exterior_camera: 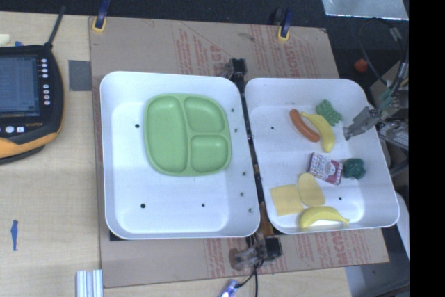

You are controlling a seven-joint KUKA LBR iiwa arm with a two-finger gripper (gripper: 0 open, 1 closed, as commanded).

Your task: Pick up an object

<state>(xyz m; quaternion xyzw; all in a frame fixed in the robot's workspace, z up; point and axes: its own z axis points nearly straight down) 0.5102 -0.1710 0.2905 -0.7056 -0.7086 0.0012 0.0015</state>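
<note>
We advise lowering the gripper [358, 123], jaws' state indeterminable, squarely over the banana [321, 130] at nine o'clock.

Toy foods lie in the right bin [278, 90]: a sausage [303, 124] touching a banana [322, 131], green pieces [328, 111], a red packet [325, 168], a cheese slice [286, 199], a lemon [322, 218].

The arm's body is cut off at the right edge, and the gripper [358, 124] is too blurred to read.
</note>
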